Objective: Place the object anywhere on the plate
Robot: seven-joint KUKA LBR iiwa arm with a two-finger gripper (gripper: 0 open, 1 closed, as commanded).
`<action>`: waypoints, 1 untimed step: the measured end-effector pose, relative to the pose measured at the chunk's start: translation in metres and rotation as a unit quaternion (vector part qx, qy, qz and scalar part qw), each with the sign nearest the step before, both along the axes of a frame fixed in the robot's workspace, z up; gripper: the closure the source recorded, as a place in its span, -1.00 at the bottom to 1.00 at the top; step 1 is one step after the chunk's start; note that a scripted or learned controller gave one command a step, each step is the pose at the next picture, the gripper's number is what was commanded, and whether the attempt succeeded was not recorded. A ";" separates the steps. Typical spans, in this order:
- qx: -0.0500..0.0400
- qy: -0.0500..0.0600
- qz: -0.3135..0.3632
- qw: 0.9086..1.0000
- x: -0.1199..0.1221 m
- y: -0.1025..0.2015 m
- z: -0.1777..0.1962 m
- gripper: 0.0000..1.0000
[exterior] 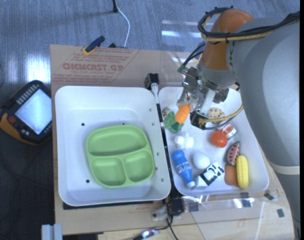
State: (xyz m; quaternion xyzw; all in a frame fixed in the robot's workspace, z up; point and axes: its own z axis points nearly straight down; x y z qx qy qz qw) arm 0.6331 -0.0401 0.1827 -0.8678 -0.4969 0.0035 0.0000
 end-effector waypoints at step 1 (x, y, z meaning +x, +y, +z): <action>0.003 0.001 -0.055 0.999 -0.055 0.088 0.013 1.00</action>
